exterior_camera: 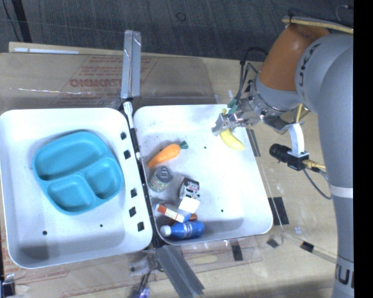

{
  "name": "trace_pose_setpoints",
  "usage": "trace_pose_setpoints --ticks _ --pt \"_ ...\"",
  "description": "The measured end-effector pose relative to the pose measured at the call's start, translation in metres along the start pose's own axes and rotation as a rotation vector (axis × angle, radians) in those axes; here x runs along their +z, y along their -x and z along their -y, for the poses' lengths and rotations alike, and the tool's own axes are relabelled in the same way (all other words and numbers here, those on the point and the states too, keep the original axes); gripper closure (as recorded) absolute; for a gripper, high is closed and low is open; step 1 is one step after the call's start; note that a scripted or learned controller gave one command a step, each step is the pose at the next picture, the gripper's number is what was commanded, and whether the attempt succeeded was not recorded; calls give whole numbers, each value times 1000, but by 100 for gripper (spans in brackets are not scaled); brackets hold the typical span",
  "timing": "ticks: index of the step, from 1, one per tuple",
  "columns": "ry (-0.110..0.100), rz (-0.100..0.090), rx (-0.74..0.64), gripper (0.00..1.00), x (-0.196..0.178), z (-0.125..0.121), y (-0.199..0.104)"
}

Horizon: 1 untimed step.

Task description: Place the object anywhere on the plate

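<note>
Where the coming move is concerned, we log one relation first: the banana (232, 140) lies just below and touching the claw (227, 122) at the far right corner of the right bin (255, 197), and the plate (78, 170) lies well away to the left, in the left bin (18, 228).

Item, banana: yellow, short, long axis slanting from upper left to lower right, close to the bin's far right wall. We cannot tell whether it sits between the claw's tips or merely beside them, so we do not record it as held.

Item, claw: at the end of the grey arm (317, 61) reaching in from the right. We cannot tell its state from this angle.

Item, plate: blue, three compartments, tilted in the middle of the left bin, nothing lying on it. Any compartment will serve.

Item, other contents of the right bin: a carrot (165, 153) near the dividing wall; a small jar (161, 177) just nearer than it; a small carton (189, 192); a tube (172, 213); a blue bottle (185, 230) at the near edge. All stand apart from the banana.

Item, surface: a wooden bench (56, 79) under both bins.

Room, our judgement: the carry must run leftward over the raised walls between the bins, passing above the carrot and jar. The task is not yet done.
</note>
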<state>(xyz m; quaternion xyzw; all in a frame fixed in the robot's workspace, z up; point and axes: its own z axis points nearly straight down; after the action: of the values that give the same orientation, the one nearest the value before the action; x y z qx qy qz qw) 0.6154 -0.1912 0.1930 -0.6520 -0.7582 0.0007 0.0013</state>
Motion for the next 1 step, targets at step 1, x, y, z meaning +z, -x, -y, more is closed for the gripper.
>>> trace_pose_setpoints --ticks 1 --pt "1 0 21 100 -37 -25 -96"
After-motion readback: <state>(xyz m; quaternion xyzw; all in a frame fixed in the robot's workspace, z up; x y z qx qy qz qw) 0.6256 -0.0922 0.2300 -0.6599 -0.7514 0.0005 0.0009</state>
